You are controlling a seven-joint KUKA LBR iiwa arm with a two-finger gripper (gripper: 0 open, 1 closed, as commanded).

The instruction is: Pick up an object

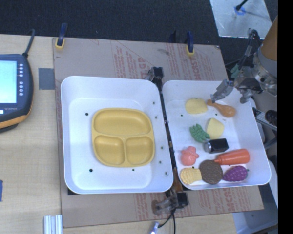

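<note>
The right white bin [256, 130] holds several toy foods: a yellow lump [196, 106], a brown drumstick [223, 109], a green piece [199, 132], a pale yellow wedge [215, 127], a black cylinder [217, 145], an orange carrot [232, 156], a pink piece [189, 155], a brown disc [211, 171], a cracker [189, 176] and purple grapes [236, 173]. My gripper [234, 91] hangs open over the bin's far right corner, just above the drumstick, with nothing between its fingers.
The left white bin [73, 130] carries a yellow divided plate [123, 136]. A teach pendant [7, 89] lies on the bench at the far left. Clamps [189, 39] hold the cardboard at the back edge.
</note>
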